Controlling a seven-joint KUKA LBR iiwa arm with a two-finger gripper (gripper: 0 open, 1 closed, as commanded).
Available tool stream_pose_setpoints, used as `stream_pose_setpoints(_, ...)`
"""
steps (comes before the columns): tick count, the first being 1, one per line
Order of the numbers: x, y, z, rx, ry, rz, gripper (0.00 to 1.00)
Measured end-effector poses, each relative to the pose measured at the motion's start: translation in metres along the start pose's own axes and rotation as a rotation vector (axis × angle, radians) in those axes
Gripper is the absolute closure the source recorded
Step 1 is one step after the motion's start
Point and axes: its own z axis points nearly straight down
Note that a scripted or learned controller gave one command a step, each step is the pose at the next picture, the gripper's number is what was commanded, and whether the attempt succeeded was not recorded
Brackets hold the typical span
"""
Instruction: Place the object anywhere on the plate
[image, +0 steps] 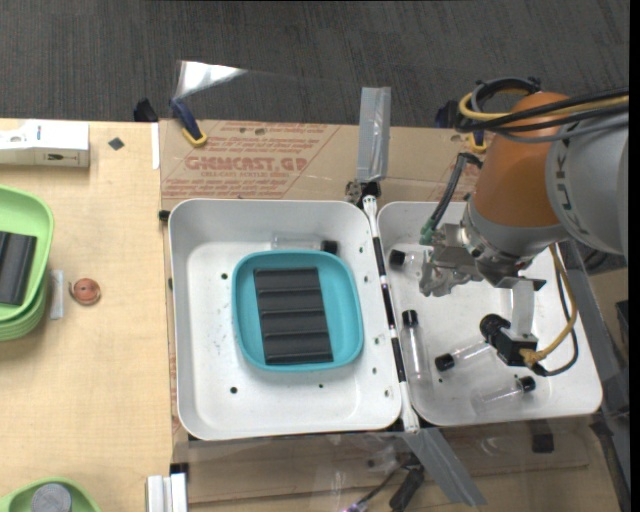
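End effector (447, 272): over right bin (570, 395), finger state indiscernible | teal plate (345, 300): left bin | clear vials (462, 355): right bin

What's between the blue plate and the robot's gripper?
In the camera view, the meeting walls of the two white bins lie between the teal plate and the gripper, and a small clear tube with a black cap lies just right of them.

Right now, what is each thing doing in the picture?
Plate: flat in the left bin, a dark ridged block on it.
Tubes: clear with black caps, lying on their sides in the right bin.
Left bin: holds the plate.
Right bin: holds the tubes.
Arm: reaching over the right bin.
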Motion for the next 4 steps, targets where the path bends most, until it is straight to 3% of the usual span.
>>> stream_pose_setpoints(1,0.057,-0.041,0.008,-0.002,0.001,0.009,1.0)
stream_pose_setpoints(2,0.057,-0.041,0.008,-0.002,0.001,0.01,0.0)
stream_pose_setpoints(3,0.103,-0.058,-0.007,-0.005,0.001,0.043,0.0)
stream_pose_setpoints(4,0.101,-0.057,-0.015,-0.004,-0.001,0.045,1.0)
